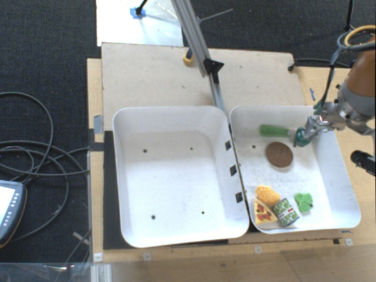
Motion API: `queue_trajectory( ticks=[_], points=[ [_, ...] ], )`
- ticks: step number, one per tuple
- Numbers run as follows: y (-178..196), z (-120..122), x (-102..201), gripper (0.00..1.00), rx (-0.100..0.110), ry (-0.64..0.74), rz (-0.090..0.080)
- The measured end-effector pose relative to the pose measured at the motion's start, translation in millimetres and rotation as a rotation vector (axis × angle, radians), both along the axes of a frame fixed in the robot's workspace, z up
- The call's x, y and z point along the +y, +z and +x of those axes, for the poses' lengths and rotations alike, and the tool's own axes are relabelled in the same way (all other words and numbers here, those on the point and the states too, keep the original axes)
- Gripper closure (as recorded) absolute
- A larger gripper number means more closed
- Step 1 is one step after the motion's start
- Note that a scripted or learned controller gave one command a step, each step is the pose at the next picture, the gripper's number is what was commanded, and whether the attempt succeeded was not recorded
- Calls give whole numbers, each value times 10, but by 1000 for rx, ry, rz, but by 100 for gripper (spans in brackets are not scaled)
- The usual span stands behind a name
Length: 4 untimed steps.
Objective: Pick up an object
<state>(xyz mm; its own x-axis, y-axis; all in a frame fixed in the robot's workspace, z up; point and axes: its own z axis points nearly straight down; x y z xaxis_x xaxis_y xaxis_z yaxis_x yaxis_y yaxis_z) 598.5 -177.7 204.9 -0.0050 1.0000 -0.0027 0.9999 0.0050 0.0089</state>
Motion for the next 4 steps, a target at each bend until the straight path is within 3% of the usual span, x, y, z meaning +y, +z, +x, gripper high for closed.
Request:
queue_trajectory(
  ticks=[1, 4],
  points=[
    [441, 15, -4, 100, 2, 1, 1],
    [262, -16, 1496, 100, 8, 6, 5]
  ],
)
